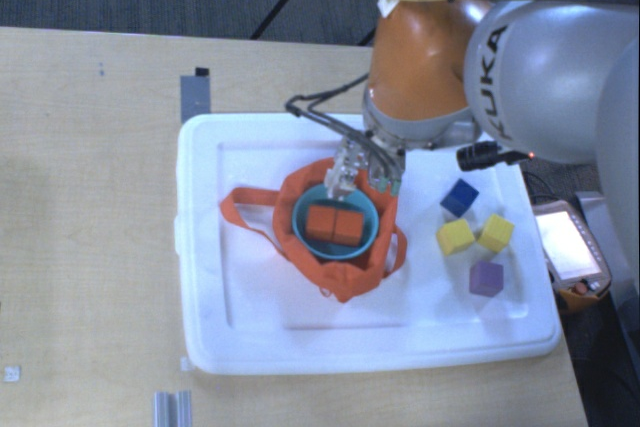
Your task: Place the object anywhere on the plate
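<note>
An orange plate (pixel 345 280) with a wavy, uneven rim lies in the middle of the white bin (pixel 205 245). A light-blue bowl (pixel 303 227) stands upright on the plate. Inside the bowl rests an orange-red block (pixel 333 225). My gripper (pixel 362 179) hangs just above the bowl's far right rim, under the orange wrist band (pixel 420 55). Its two fingertips stand apart with nothing between them. The arm hides the bin's far right corner.
To the right of the plate several small cubes lie in the bin: a blue cube (pixel 460 197), two yellow cubes (pixel 455 237) (pixel 496 232) and a purple cube (pixel 486 278). Bare bin floor lies to the plate's left and front. The wooden bench (pixel 90 215) stretches left.
</note>
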Available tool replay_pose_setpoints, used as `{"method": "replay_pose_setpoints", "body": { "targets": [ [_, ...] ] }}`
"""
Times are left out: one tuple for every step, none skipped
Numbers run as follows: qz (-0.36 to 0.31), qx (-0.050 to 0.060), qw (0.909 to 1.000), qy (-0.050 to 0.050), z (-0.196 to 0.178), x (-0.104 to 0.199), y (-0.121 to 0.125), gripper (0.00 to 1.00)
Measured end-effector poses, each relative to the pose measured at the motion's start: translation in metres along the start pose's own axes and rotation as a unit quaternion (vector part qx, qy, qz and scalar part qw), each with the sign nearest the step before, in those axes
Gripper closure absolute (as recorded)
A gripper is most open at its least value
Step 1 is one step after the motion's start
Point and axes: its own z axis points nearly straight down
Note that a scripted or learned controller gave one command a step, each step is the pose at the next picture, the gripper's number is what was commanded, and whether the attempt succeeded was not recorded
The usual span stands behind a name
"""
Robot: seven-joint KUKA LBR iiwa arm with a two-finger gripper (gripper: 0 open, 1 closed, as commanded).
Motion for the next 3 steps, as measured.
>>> {"method": "replay_pose_setpoints", "body": {
  "targets": [
    [0.000,0.000,1.0000,0.000,0.000,0.000,0.000,0.00],
    [-0.001,-0.002,1.0000,-0.004,-0.012,-0.002,0.002,1.00],
    [-0.001,-0.002,1.0000,-0.004,-0.012,-0.002,0.002,0.00]
  ]
}}
